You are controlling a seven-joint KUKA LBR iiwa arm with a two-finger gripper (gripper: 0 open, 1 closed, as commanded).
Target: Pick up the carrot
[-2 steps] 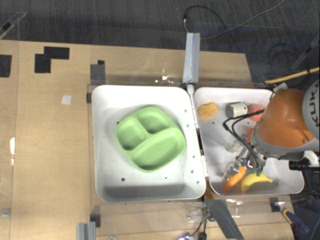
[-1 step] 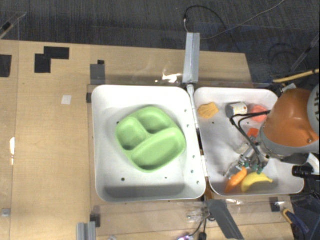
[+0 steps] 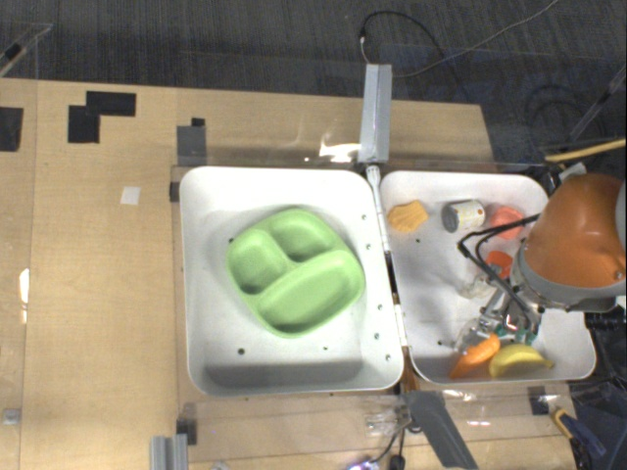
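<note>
Down at the right bin's (image 3: 431, 292) near edge, gripper (image 3: 495, 329) sits right over carrot (image 3: 472, 354), banana (image 3: 516, 359) touching beside. Finger opening: can't tell, no visible hold. Carrot likely light, stiff, smooth plastic, tapered; grab across thick middle.

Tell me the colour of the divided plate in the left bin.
Light green; the divided plate shows plainly in the camera view.

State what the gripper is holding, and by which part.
Cannot be told: the gripper sits low over the orange carrot beside the yellow banana, but any hold is not discernible.
</note>
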